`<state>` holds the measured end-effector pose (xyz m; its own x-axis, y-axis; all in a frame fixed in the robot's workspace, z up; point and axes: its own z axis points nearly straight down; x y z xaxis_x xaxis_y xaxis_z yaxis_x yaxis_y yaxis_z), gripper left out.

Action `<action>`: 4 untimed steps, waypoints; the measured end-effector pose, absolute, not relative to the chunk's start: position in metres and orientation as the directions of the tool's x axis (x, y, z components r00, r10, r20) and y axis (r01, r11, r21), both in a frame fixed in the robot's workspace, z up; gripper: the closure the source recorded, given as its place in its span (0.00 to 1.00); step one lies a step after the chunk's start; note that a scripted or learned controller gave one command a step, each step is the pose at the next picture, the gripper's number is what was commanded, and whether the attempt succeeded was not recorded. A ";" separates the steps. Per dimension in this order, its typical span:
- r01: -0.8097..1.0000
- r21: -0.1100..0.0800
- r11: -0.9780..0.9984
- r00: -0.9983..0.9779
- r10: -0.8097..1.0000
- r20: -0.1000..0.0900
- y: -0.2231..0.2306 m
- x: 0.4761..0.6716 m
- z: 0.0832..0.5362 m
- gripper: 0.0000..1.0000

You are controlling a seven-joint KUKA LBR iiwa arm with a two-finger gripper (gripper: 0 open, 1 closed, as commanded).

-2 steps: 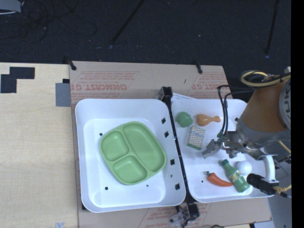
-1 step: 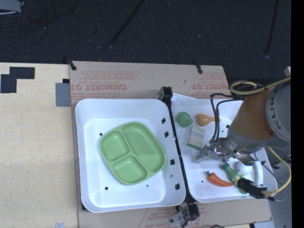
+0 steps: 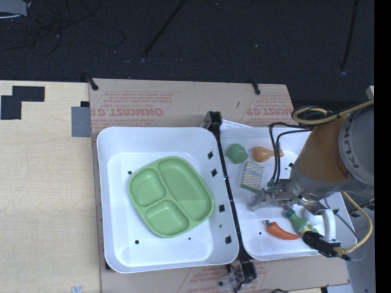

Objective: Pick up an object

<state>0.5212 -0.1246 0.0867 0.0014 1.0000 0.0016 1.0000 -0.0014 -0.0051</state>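
On the cardboard-lined bench (image 3: 183, 102), we see the gripper (image 3: 264, 199) low in the right bin (image 3: 259, 249) near a patterned packet (image 3: 252, 176), seemingly reaching for it, its grip unclear.

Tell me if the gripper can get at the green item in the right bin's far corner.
Probably yes: the green item lies uncovered near the divider, with the gripper low in the same bin just nearer the camera, and only a small patterned packet beside the path.

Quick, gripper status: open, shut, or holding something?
Gripper: low in the right bin, beside the patterned packet; open or shut cannot be told, and nothing is visibly held.
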 end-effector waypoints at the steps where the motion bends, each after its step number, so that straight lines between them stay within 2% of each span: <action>1: 1.000 -0.004 -0.008 0.008 1.000 0.000 -0.127 0.521 0.098 1.00; 2: 1.000 0.001 -0.004 0.004 1.000 0.000 -0.130 0.525 0.140 1.00; 3: 1.000 0.003 0.001 -0.001 1.000 0.000 -0.128 0.522 0.202 1.00; 4: 1.000 0.000 0.001 -0.001 1.000 0.000 -0.129 0.522 0.220 1.00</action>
<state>0.5223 -0.1287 0.2204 -0.0008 1.0000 0.0002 1.0000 0.0008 0.0004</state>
